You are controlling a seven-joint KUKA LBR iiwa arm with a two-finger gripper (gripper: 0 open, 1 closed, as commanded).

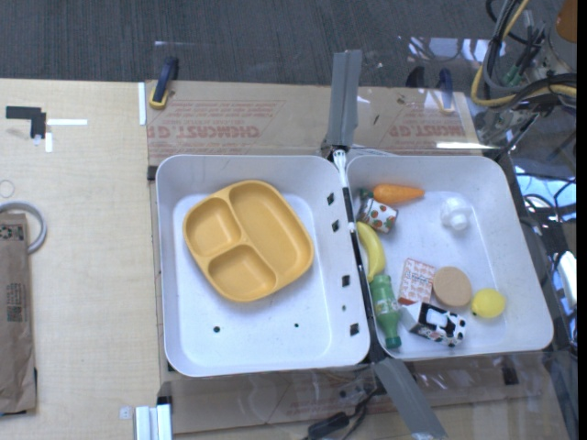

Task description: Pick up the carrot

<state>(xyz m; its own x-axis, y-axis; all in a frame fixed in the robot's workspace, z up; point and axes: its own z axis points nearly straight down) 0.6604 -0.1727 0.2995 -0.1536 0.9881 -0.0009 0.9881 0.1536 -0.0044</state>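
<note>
The carrot is a small orange toy with a green end, lying on its side near the back left corner of the right bin. Nothing touches it from above. It lies just behind a small printed carton.
The right bin also holds a banana, a green bottle, a red-and-white packet, a tan disc, a lemon, a black-and-white cow toy and a white lump. A yellow divided plate lies in the left bin. Cables hang at the back right.
</note>
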